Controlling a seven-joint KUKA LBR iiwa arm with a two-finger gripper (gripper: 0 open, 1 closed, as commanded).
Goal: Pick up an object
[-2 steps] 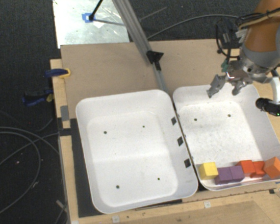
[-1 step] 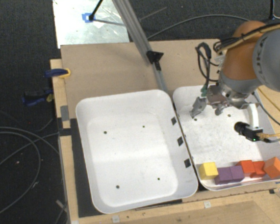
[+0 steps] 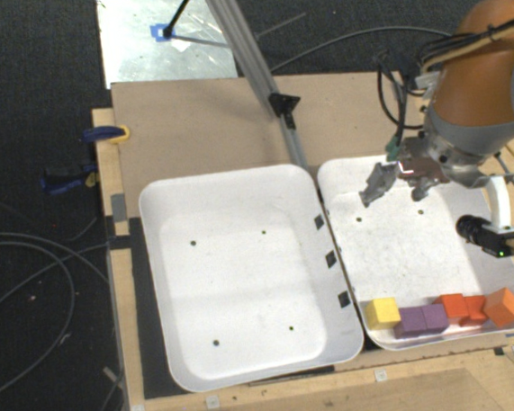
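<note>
Four blocks (image 3: 444,312), yellow, purple, red, orange, unlabelled, along right bin (image 3: 397,250) front wall; gripper (image 3: 398,186) above, open, holding nothing.

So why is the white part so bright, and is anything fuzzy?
In the camera view, light from above washes out the left bin, hiding its texture; the gripper and its fingers look slightly soft, while the yellow block and purple block in the right bin stay crisp, with small shadows.
</note>
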